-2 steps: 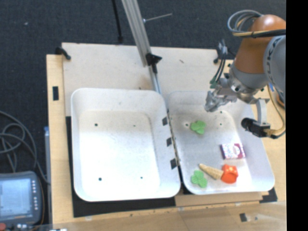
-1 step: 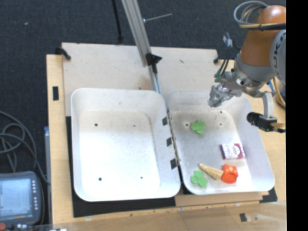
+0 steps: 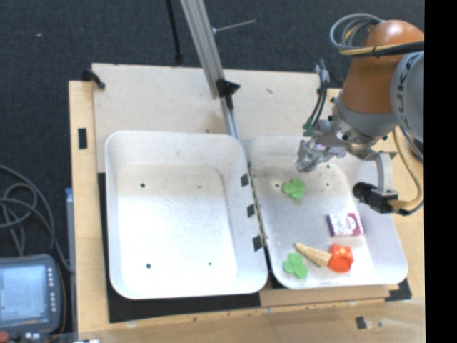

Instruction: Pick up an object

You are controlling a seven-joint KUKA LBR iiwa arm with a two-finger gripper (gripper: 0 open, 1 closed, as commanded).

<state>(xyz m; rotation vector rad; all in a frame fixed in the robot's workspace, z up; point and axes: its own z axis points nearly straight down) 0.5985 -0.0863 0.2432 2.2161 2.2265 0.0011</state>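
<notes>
Camera view, looking down at a slant on a pale worktop (image 3: 164,91) that carries two shallow white bins side by side. The left bin (image 3: 128,156) has only a few dark specks on its floor. The right bin (image 3: 378,263) holds five small things. A green leafy piece (image 3: 293,188) lies toward the far middle. A second green leafy piece (image 3: 295,265) sits at the near edge, with a tan cone (image 3: 312,254) just right of it and an orange-red piece (image 3: 340,258) touching the cone's wide end. A small pink and white packet (image 3: 345,224) lies near the right side, apart from the rest.

The grey arm with its orange band reaches in from the right. Its claw (image 3: 308,156) hangs over the far part of the right bin, just beyond the nearer-to-it green piece. Nothing shows between its tips; whether they are spread or closed cannot be told.

That far green piece looks the likely target. It seems light, small and flattish, probably stiff plastic, so it may slide on the smooth bin floor. A pinch across its narrow middle, pressed low, looks best.
</notes>
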